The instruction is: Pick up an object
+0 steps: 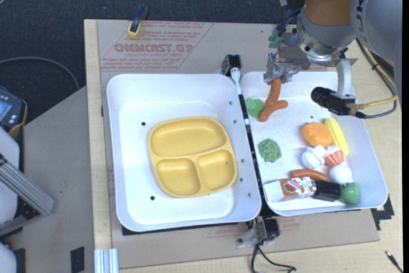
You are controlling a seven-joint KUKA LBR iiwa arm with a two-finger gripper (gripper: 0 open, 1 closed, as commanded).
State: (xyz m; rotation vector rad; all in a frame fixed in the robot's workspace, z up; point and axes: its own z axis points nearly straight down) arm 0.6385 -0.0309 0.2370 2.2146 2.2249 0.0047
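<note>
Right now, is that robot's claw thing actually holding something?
End effector: closed on the top end of the orange toy carrot, over the right bin.

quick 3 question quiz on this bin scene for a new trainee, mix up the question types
1. True or false: the yellow divided tray lies in the left bin.
2. Which toy is right under the gripper: A) orange carrot, B) corn cob, C) green broccoli?
3. Fill in: the ketchup bottle lies on its ____.

Key: 1 true; 2 A; 3 side.
</note>
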